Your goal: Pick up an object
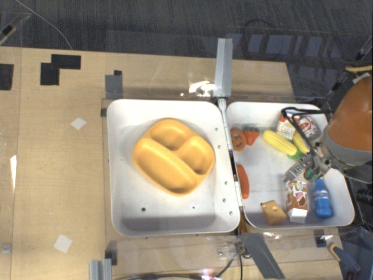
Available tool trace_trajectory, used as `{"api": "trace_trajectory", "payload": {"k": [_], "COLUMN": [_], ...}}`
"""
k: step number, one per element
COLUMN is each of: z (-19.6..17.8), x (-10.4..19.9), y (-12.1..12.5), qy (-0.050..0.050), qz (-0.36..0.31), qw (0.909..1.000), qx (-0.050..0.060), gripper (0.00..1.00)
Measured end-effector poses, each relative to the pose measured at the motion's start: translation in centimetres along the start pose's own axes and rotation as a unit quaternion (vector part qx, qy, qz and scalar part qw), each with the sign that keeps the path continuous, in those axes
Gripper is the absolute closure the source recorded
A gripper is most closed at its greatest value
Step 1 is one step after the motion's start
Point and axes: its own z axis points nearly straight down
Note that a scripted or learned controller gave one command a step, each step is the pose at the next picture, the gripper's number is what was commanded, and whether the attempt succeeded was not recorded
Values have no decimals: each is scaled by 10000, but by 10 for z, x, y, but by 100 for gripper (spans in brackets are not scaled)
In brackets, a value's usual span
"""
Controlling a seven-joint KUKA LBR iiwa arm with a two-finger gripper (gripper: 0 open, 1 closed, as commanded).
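One small carton [297, 198], red/white w/ white cap, beside blue bottle [322, 199], end effector [307, 169] above, grip unclear

A pale wood-grain counter [52, 174] fills the left and middle of the frame, with dark carpeted floor [145, 10] along the top. Two shallow white bins sit directly on it side by side, the left bin [125, 212] at centre and the right bin [259, 174] at right, their inner edges touching. Black squares [58, 67] mark the counter's upper left, and small pale tape squares [77, 123] lie further down.
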Motion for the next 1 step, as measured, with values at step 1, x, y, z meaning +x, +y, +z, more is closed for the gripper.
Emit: {"api": "trace_trajectory", "payload": {"k": [1], "z": [-99], "x": [40], "y": [33], "qy": [-16], "qz": [1491], "qw": [9888], "qx": [-23], "gripper": [100]}}
